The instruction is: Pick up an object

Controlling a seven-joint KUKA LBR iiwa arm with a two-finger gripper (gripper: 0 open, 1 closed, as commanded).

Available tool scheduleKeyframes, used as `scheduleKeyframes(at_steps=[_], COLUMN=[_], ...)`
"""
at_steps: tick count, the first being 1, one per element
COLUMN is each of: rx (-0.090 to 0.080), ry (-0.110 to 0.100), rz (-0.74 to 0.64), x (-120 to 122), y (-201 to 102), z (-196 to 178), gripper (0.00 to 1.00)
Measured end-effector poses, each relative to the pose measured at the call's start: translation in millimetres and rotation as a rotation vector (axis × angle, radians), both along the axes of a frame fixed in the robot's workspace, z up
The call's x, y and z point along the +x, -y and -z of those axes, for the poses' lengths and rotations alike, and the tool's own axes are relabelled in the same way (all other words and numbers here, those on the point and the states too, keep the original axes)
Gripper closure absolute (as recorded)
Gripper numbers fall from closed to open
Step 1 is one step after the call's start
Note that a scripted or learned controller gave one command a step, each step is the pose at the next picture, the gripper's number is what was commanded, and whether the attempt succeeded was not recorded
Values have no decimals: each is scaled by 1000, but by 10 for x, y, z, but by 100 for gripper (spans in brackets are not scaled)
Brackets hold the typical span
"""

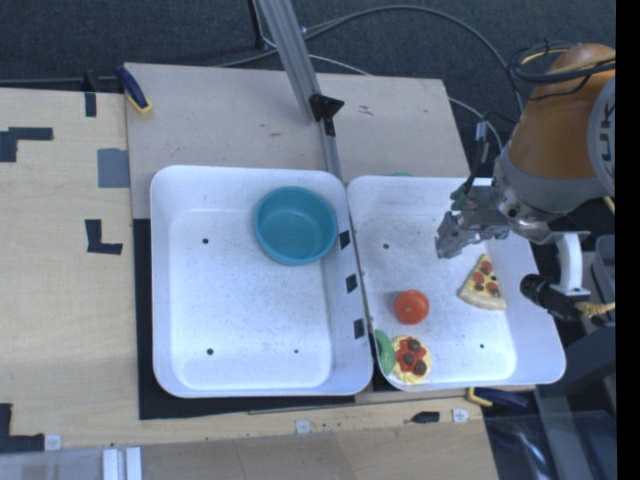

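Two shallow white bins sit side by side on the bench, and the count across them is four things in all. One blue bowl (295,225) stands alone in the left bin (190,358), up toward its far edge and close to the divide. Over in the right bin (530,368) we have three toy foods: one red tomato (411,307) near the middle, one pizza slice (484,284) out toward the right wall, and one round piece with a green edge and red dots on yellow (408,357) tucked into the near-left corner, touching the rim. One arm (555,133), grey with its orange band, reaches in from the right, and its gripper (452,240) hangs over the right bin, just left of the pizza slice and up from the tomato, touching neither as far as one can see. The tips are dark and bunched against the white floor; whether they stand apart or together, I cannot tell. Nothing shows between them.
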State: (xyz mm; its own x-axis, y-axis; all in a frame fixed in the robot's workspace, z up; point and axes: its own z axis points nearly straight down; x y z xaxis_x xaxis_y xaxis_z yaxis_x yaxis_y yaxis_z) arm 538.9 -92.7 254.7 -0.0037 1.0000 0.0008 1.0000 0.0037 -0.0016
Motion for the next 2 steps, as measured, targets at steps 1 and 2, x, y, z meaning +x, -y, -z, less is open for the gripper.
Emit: scheduleKeyframes(at_steps=[1, 2], rx=[0, 0], ry=[1, 1], rz=[-1, -2], x=[-9, -61], y=[-514, -1053], z=[-36, -70], gripper=[100, 100])
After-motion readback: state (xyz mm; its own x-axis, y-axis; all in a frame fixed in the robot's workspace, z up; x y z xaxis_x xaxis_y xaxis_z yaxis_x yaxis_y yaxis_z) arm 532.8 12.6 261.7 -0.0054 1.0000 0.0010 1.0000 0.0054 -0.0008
